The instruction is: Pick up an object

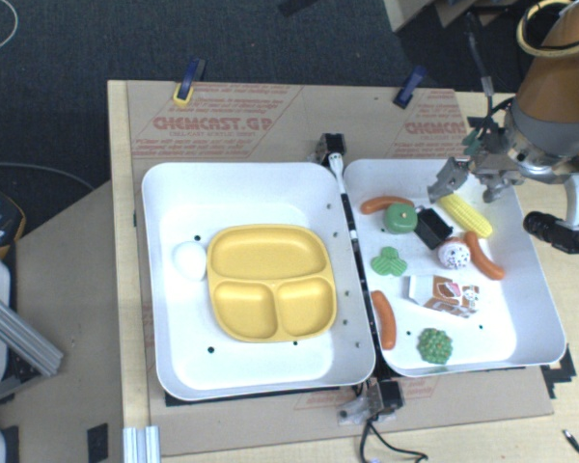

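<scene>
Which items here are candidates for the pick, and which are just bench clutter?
Pick candidates, in the right bin: corn cob, three sausages, broccoli, spotted ball, small carton; gripper above them.

Lying about: yellow divided tray, white egg, left bin.

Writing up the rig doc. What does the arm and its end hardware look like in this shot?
The arm enters from the right: a rounded body with an orange-tan band over a grey section, plus a yellow ring at the top edge. Below sits a silver metal flange, then the gripper in grey metal with a small green spot near its mount. Dark cables run past the wrist, and a black cylindrical part sticks out lower right.
</scene>
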Action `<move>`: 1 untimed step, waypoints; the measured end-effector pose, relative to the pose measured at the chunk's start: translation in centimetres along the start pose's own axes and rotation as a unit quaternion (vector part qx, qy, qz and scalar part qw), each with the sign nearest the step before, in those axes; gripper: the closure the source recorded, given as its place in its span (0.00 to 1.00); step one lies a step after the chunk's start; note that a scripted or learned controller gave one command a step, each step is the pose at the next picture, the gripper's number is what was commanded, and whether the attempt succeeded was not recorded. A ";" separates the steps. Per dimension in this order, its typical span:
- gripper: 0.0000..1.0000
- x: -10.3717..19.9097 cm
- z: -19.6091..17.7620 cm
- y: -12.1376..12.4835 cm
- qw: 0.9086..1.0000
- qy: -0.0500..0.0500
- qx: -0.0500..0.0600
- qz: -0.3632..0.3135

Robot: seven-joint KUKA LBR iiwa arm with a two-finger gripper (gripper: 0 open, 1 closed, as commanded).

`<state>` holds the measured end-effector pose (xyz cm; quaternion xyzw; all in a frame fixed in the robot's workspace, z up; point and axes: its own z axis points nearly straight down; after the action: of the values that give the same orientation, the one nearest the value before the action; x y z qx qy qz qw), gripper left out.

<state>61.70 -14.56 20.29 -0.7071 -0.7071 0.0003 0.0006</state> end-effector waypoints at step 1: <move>0.00 0.7 6.1 0.4 1.000 0.001 0.003 -0.001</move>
<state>62.09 -13.89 14.21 -0.7063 -0.7079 0.0020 0.0036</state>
